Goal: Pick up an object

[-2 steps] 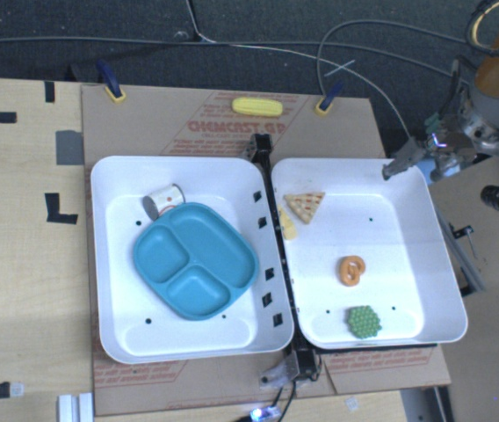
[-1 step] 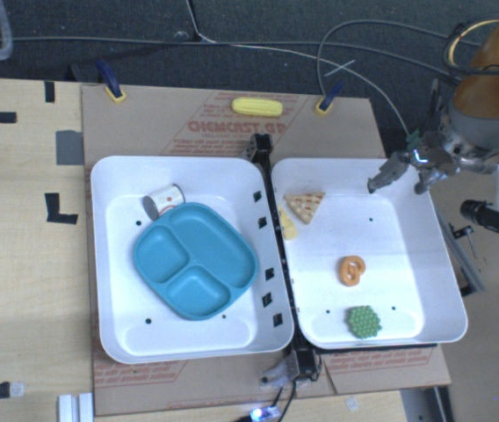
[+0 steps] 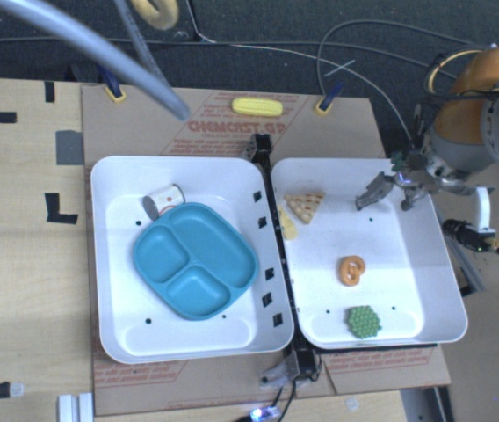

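My gripper (image 3: 388,195) hangs over the upper right part of the right bin (image 3: 434,271), its two dark fingers spread open with nothing between them. To its left in that bin lies a tan wedge-shaped waffle piece (image 3: 304,206), with a small pale yellow piece (image 3: 286,228) beside it at the bin's left wall. An orange pretzel-like ring (image 3: 351,270) lies mid-bin, below and left of the gripper. A green broccoli-like lump (image 3: 364,321) sits near the front wall.
The left bin (image 3: 118,323) holds a blue divided plate (image 3: 195,258) and a small white cup on its side (image 3: 163,200). A yellow corn cob (image 3: 256,106) lies on the cardboard behind the bins. Cables run across the back.
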